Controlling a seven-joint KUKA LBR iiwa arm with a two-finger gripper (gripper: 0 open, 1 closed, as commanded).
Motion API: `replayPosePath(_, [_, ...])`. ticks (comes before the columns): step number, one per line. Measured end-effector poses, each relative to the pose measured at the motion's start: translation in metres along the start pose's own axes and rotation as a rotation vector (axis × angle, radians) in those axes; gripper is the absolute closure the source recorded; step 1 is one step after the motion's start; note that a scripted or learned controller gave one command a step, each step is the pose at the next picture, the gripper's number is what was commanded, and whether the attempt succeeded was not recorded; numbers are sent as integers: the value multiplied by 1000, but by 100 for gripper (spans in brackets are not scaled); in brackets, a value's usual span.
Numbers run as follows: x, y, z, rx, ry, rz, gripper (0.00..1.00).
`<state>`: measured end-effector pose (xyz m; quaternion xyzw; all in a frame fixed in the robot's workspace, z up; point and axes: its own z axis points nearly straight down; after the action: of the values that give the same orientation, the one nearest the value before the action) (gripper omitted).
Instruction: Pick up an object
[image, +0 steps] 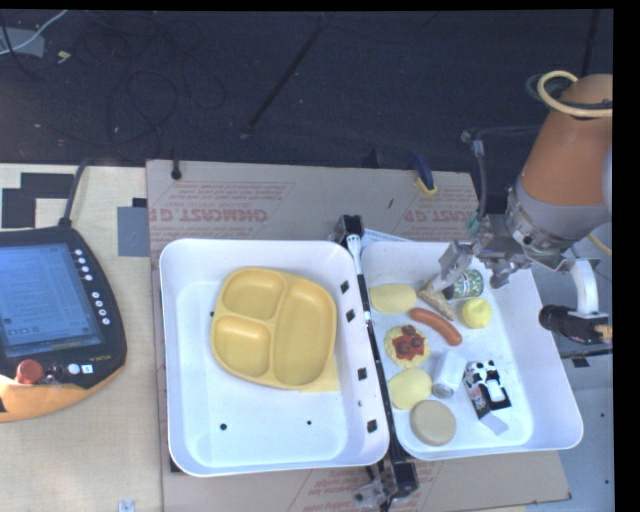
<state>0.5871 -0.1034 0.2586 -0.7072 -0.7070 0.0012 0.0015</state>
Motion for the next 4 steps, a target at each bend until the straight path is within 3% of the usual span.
replayPosePath(1, [-15,31,158,9,1,0,0])
replayPosePath(2, [-8,-23,113,2,1,3,0])
replayPosePath(3, [-20,-10,146,-9,-1,-1,0])
replayPosePath(4, [-20,-12,140,0,1,4,100])
